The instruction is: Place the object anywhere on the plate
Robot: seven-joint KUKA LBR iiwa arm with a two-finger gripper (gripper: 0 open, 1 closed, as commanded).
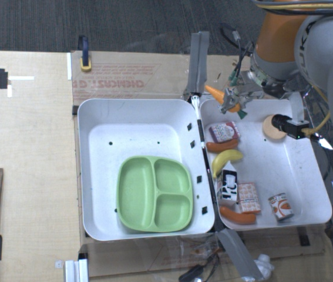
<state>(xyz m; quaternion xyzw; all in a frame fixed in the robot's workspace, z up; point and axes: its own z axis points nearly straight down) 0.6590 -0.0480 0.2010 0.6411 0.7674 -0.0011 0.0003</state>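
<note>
- The end effector [234,101] is over the far left corner of the right bin [307,175], and an orange carrot [215,92] sits at its tip. I cannot tell if the carrot is really between the fingers, so its state is unclear to me.
- The carrot looks like a toy of hard smooth plastic: probably light, stiff and a little slippery. It is a tapered cone, so I judge the thick middle gives the surest hold, across its width.
- The green plate [154,192] lies in the left bin [96,157], toward the near side. It is a matte, rounded tray with three shallow compartments, well apart from the carrot.
- Other things in the right bin: a yellow banana [226,159], curved and glossy; two reddish sausages [237,216]; a pink wrapped packet [224,132]; a small carton [248,197]; a small can [281,206]; and a tan round disc [273,128].
- Both bins are white, shallow and smooth, on a pale wooden bench [25,157].
</note>
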